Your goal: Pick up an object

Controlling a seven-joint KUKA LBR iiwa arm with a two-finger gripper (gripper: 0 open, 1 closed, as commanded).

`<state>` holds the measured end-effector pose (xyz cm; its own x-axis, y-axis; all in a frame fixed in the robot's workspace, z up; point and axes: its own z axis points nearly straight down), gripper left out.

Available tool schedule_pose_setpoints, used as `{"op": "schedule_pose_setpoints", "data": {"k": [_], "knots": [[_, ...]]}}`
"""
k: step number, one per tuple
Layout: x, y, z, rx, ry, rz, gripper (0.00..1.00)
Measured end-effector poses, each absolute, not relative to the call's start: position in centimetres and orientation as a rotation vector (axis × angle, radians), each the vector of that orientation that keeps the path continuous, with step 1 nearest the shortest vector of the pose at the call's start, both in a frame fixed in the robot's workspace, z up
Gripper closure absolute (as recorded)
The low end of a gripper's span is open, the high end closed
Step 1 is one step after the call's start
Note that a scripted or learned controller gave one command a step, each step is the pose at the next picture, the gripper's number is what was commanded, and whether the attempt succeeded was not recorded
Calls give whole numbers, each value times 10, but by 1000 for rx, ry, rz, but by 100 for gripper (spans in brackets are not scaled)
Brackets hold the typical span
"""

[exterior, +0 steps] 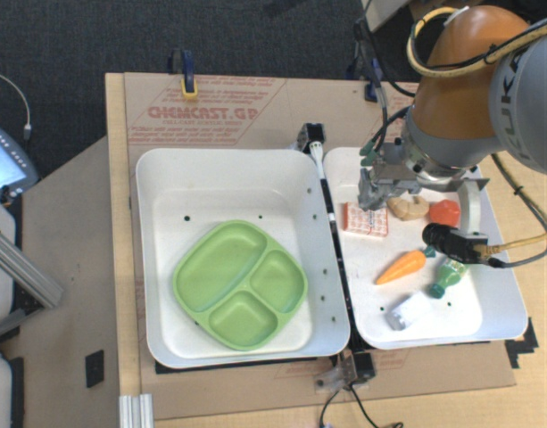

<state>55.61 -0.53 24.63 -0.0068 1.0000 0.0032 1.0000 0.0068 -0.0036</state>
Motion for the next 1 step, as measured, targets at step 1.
{"op": "schedule_pose_setpoints", "data": {"k": [1], "knots": [[567,45,231,-2213,-2226,2,100]]}}
